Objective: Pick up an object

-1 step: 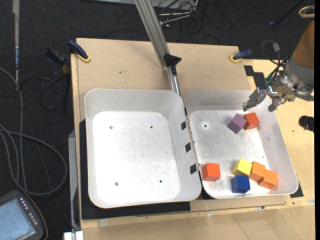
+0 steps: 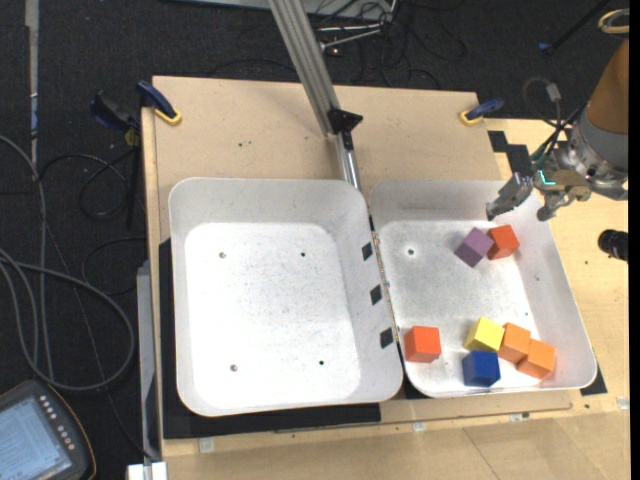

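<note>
bench top (image 2: pixel 260 138) is pale tan board, sitting on dark carpet strewn with black cables. a blue-and-yellow clamp (image 2: pixel 155 100) grips the far left corner of the board, another clamp (image 2: pixel 482 112) the far right. a grey metal pole (image 2: pixel 305 48) slants down from the top and ends at the seam between the two bins. a screen device (image 2: pixel 30 438) lies at the lower left on the floor.

left bin (image 2: pixel 190 288): white, speckled floor, rounded rim. right bin (image 2: pixel 565 298): same make, touching the left bin along the middle seam, where small black tabs show.

objects, all in the right bin: purple block (image 2: pixel 473 246) and orange block (image 2: pixel 502 240) touching, in the far half. near the front rim: an orange cube (image 2: pixel 422 342) by the seam side, a yellow block (image 2: pixel 486 334), a blue cube (image 2: pixel 481 368) just in front of it, and two orange blocks (image 2: pixel 528 350) pressed together toward the right wall.

my gripper (image 2: pixel 528 202) hangs over the far right part of the right bin, above and right of the purple/orange pair. fingers spread apart, nothing between them.

room to move: bin floor between the far pair and the front cluster is bare; the front cluster crowds the front and right walls.
</note>
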Robot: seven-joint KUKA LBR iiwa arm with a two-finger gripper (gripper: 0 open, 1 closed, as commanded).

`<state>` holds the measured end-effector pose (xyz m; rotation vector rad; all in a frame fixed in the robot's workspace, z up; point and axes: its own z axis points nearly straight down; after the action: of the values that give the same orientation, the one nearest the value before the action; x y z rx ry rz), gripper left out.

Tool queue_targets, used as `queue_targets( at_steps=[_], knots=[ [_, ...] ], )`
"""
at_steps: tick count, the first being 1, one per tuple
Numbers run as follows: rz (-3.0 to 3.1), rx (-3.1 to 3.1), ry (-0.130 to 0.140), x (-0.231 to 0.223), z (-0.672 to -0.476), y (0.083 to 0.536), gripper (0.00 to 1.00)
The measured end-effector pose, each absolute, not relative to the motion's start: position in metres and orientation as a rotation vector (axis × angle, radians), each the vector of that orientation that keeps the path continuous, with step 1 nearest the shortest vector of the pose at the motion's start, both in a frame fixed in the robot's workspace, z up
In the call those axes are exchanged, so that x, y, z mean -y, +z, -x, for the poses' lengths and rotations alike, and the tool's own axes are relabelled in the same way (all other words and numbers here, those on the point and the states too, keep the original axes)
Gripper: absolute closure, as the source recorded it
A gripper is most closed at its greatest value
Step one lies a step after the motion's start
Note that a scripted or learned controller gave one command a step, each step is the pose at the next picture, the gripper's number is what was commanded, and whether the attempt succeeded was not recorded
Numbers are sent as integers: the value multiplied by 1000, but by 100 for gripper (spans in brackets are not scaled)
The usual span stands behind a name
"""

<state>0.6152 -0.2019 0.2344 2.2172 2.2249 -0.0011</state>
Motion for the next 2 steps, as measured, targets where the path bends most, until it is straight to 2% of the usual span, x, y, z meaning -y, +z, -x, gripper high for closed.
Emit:
queue_targets(
  at_steps=[2],
  knots=[
    [-2222, -2223, -3, 206, -623, 132, 0]
  ],
)
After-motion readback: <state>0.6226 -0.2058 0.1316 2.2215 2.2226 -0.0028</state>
